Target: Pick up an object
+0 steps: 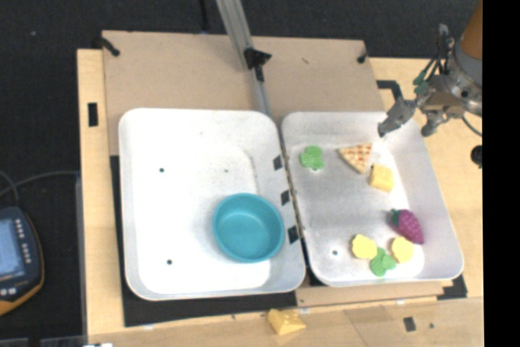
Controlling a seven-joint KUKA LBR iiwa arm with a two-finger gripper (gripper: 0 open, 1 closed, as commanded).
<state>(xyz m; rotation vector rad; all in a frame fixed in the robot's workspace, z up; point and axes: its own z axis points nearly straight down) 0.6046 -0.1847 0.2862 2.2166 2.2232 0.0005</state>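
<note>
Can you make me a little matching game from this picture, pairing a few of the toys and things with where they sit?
Things:
1. blue bowl
2. pizza slice
3. purple grapes
4. yellow wedge

Places:
A. on the bench in front of the bins, outside both
B. left bin, near its front right corner
C. right bin, toward the back, near the gripper
D. right bin, by its right edge toward the front

Pairs: 1-B, 2-C, 3-D, 4-A
</note>
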